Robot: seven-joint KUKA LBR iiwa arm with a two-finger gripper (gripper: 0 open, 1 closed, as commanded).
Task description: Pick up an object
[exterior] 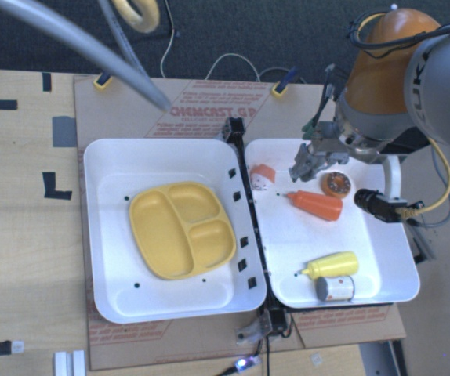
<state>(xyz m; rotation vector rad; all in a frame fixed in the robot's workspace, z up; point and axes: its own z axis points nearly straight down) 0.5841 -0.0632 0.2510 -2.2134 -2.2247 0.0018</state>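
My gripper (306,168) hangs over the back of the right bin (382,284), its dark fingers pointing down above the bin floor. Just below and right of it lies an orange bottle (317,204) on its side. A small round brown item (336,183) sits right of the gripper. A small red and white piece (261,175) rests at the bin's left wall. Near the front lie a yellow bottle (332,265) and a grey can (335,288). Nothing shows between the fingers.
The left bin (107,288) holds a yellow divided plate (183,229). A black divider with clips (244,210) runs between the bins. A grey pole (68,34) crosses the upper left.
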